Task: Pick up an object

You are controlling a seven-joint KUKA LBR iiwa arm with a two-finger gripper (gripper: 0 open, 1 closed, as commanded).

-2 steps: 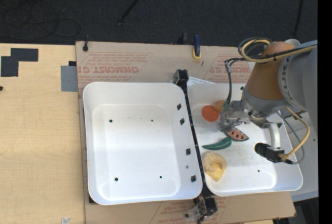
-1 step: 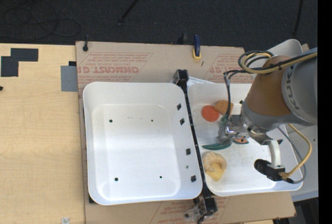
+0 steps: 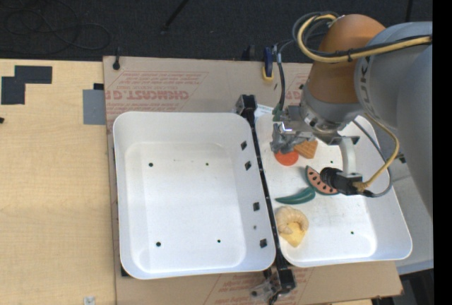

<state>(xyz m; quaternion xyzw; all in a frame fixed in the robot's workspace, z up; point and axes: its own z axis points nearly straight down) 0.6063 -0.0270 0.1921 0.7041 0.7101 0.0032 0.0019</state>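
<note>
Your gripper [image 3: 285, 143] hangs over the right bin [image 3: 385, 243] near its left wall; you cannot tell the jaws' state. A red-orange object [image 3: 287, 157] sits just beneath, a tan piece [image 3: 307, 149] beside; open floor lies beyond the watermelon slice [image 3: 319, 181].

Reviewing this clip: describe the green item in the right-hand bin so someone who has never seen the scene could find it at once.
Start at the right bin, the one the grey arm reaches into. Near its middle, below the tool and the red-orange piece, lies the green item, just above a pale yellow lumpy object. It is the only slim, curved, all-green thing there; the watermelon slice beside it has a red face.
</note>
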